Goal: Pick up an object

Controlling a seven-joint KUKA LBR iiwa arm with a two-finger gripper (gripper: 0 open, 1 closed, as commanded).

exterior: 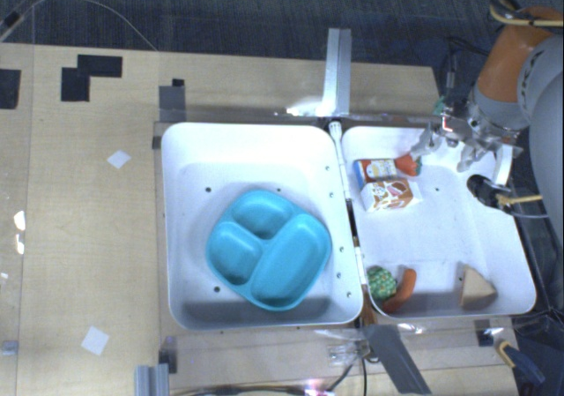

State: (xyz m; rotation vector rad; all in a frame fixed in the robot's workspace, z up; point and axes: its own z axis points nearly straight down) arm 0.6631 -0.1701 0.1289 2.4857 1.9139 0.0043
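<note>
Orange-red piece point(405, 164) lies just left of gripper point(458, 140), carton point(384, 184) beyond; grip state unreadable.

Light is even and fairly bright, falling from above. The two white bins point(256, 143) come out pale bluish, close to overexposed along their rims. A soft grey shadow pools along the near inner wall of the left bin, just below the blue tray point(269, 249), whose glossy surface shows mild sheen. A hot glare spot sits on the metal post point(337, 68) behind the bins. The bench point(79, 235) is a warm tan. Focus is slightly soft throughout; small items blur.
</note>
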